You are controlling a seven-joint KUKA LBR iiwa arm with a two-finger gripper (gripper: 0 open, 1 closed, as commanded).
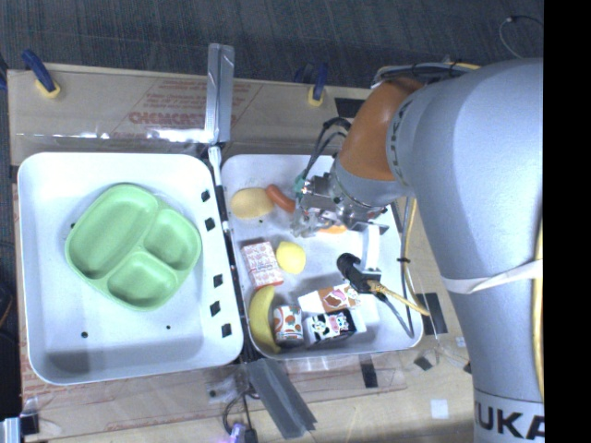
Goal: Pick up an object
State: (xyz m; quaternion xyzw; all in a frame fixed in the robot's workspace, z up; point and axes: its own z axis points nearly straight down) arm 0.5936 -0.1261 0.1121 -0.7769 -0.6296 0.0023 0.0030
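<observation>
Hovering over the orange sausage (282,197) at the right bin (392,340) back, beside the yellow potato (248,202), my pincer (319,212) has a state I cannot tell. Crowding risks a nudge or double grab; the lemon (291,258) lies near.

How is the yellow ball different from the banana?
The yellow ball is round and small, while the banana is long and curved. The ball is pale lemon yellow; the banana is a deeper yellow with a darker tip. The ball sits near the middle of the right bin, next to a small printed packet; the banana lies lower down against that bin's left wall. Both are yellow and lie loose in the same bin.
</observation>
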